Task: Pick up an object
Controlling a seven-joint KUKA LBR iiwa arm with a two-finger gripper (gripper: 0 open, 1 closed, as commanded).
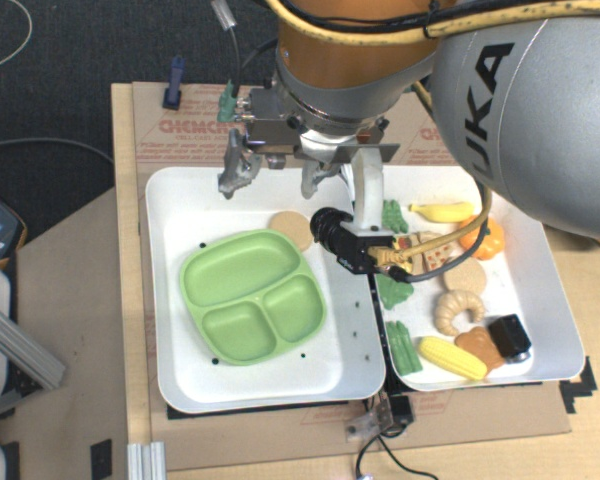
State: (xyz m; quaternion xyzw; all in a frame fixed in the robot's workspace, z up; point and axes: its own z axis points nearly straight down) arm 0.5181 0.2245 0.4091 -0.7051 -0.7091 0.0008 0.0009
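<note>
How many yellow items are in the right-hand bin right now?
2. A yellow banana lies at the far side near the orange; a second yellow piece lies at the near edge. The arm may hide others.

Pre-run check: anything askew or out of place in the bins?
Minor only: the green divided plate lies skewed in the left bin, a tan disc at its top rim. No spill or damage visible.
</note>
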